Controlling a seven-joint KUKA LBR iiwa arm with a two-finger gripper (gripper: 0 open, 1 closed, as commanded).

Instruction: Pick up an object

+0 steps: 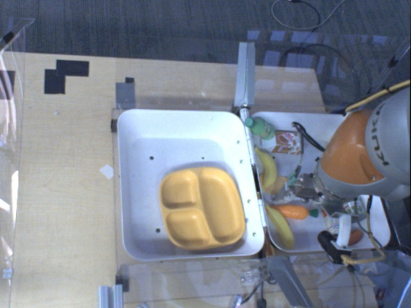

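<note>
My pincer (307,191) hung low in the right shallow white bin (334,122); whether it was open or closed, I couldn't tell. The orange plastic carrot (294,212) lay just at its seven o'clock, between two yellow bananas (268,167). Best bet, I judged: drop straight over the carrot, clear of the fruit. The left white bin (138,172) held a yellow divided tray (202,206).
</note>
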